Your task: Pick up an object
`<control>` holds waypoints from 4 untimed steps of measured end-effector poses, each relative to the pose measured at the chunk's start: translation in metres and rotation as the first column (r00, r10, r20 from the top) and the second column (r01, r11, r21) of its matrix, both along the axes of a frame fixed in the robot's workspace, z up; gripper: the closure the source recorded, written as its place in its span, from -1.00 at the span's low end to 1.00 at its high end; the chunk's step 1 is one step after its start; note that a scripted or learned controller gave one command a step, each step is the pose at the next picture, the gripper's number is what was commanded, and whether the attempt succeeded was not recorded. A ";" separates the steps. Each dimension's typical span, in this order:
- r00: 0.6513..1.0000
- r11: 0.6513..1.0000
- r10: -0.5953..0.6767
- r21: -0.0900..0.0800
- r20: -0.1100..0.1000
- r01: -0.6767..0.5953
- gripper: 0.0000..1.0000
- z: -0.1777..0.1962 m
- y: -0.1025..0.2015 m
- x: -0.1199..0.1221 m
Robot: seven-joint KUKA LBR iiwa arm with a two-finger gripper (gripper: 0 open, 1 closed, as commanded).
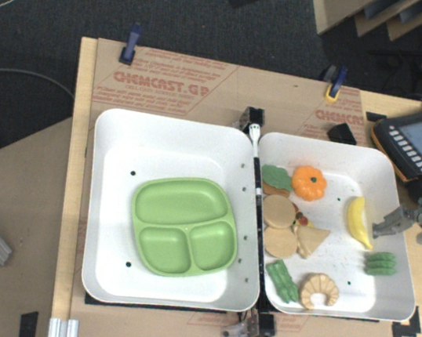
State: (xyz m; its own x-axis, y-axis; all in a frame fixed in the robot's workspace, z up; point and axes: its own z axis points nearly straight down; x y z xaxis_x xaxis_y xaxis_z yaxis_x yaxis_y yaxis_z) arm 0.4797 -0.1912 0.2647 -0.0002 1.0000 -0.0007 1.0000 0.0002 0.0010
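The arm barely enters from the right edge of the camera view, low over the rim of the right bin (399, 257). What shows of it is the gripper (389, 224), a grey metal piece pointing left and slightly down toward the inside of the bin. Whether the claw is released or clenched cannot be told from this angle, and nothing is visible in its grasp.

The banana (358, 221) lies in the right bin, just left of the gripper tip and very close to it; whether they touch cannot be told. A ridged green piece (380, 264) lies just below the gripper, near the bin's right wall. Farther left of the banana sits the orange pumpkin (309, 182), with a green leafy piece (276, 177) beside it. Below the pumpkin are tan round pieces (278, 212) stacked against a tan wedge (312, 239). Well below the banana, near the bin's front rim, rests a croissant (319, 290), and a green pod (282, 280) lies just left of that.

The left bin (105, 187) holds a green divided plate (183, 225), well apart from the gripper.
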 end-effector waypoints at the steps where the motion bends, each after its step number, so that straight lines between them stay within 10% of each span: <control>1: 1.000 1.000 0.002 -0.008 0.021 -0.002 -1.00 0.281 0.006 0.000; 2: 1.000 1.000 0.008 0.005 -0.012 -0.008 -1.00 0.169 0.088 0.000; 3: 1.000 1.000 -0.002 0.004 -0.016 0.002 -1.00 -0.148 0.078 -0.004; 4: 1.000 1.000 -0.001 0.009 -0.001 0.001 -1.00 -0.180 -0.006 0.000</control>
